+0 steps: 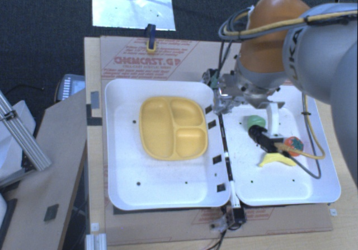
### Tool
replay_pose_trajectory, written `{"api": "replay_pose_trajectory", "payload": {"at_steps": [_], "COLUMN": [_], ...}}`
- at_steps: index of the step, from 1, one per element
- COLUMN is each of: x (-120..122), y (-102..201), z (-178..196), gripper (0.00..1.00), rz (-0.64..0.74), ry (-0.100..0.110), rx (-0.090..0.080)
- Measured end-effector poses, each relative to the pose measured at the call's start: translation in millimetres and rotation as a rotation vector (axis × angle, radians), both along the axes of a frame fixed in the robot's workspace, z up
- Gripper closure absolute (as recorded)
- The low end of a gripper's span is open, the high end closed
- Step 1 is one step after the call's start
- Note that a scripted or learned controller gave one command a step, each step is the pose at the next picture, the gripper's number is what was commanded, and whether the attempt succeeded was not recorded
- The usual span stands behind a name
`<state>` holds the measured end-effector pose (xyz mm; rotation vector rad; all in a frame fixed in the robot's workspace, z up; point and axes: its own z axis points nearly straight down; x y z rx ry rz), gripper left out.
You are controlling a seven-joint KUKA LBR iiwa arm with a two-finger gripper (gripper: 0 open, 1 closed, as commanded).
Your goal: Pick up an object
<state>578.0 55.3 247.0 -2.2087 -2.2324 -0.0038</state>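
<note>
Over the right bin [313, 187], your gripper [241, 103] (jaws: can't tell) might land off-centre and just shove the green piece [255, 121] aside.

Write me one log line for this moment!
gripper over right bin | grasp: none seen | right bin: green object, banana, orange ball | left bin: yellow tray

Bench [93, 176]: red-lettered brown board [168, 56]; atop it left bin [126, 187], right bin [296, 187] side by side.
</note>
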Motion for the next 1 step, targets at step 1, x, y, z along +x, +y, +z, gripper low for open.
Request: {"api": "replay_pose_trajectory", "payload": {"at_steps": [1], "x": [-1.9], "y": [50.7], "z": [-6.7], "gripper": [1.00], "rz": [-0.001], "ry": [-0.001], "rx": [-0.001]}}
